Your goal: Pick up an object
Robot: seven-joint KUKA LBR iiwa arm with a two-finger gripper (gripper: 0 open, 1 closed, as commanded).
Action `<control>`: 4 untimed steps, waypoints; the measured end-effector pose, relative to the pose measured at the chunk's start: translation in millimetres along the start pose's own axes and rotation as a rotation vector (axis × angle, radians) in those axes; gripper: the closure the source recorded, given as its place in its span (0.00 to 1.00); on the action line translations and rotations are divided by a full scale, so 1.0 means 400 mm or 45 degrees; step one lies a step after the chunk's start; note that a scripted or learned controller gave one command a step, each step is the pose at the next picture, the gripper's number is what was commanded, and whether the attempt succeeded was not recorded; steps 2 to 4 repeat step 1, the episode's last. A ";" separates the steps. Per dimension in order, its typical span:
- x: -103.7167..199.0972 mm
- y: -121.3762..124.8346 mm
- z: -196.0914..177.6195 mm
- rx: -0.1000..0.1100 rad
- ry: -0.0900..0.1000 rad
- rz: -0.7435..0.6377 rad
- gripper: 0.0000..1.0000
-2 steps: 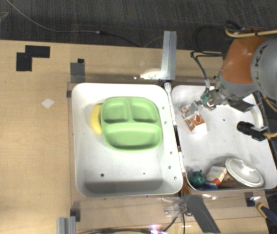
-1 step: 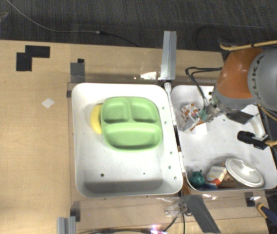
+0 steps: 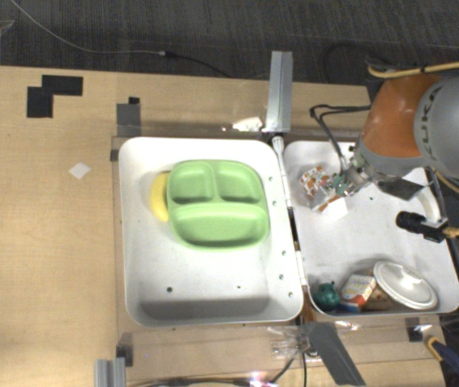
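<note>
My gripper (image 3: 344, 184) is low over the far part of the right bin (image 3: 374, 240), under the orange-banded wrist (image 3: 390, 123). Just left of it, and touching or almost touching it, lies a small colourful packet (image 3: 316, 184) with a white card (image 3: 331, 205) under its near edge. I cannot make out whether anything sits between the gripper's tips. Along the near wall of the right bin lie a round white lid (image 3: 405, 285), a small carton (image 3: 360, 288) and a teal object (image 3: 327, 297).
The left bin (image 3: 205, 289) holds a green divided plate (image 3: 216, 203) with a yellow object (image 3: 159, 197) poking out from under its left side. A metal post (image 3: 278, 91) stands behind the divider between the bins. Black cables (image 3: 330, 123) loop near the wrist.
</note>
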State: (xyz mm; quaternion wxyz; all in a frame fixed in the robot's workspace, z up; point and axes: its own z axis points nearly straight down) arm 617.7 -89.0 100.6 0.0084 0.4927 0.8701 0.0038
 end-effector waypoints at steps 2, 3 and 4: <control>0.268 0.021 -0.217 0.011 0.009 0.032 1.00; 0.268 0.021 -0.217 0.011 0.009 0.032 1.00; 0.268 0.021 -0.217 0.011 0.009 0.032 1.00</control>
